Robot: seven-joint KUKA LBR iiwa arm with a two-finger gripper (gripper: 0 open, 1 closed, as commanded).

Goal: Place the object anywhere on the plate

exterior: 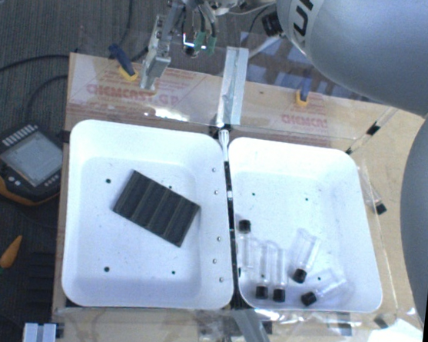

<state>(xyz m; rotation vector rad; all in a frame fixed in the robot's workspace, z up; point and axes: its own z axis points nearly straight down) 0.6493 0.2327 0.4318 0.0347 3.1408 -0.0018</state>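
Note:
A dark ribbed rectangular plate (155, 208) lies flat and slightly turned in the middle of the left bin (73, 211). Several clear vials with black caps (303, 255) lie clustered in the front part of the right bin (306, 174). My gripper (155, 74) hangs high beyond the back rim of the left bin, pointing down over the bench's rear edge, well away from both the plate and the vials. No vial is visible at its tip.
A metal post (233, 83) stands behind the seam between the bins. Yellow-and-blue clamps (123, 62) (304, 98) hold the back edge. A handheld controller (25, 162) and an orange tool (9, 251) lie left of the bench. The arm's grey body (369, 38) covers the upper right.

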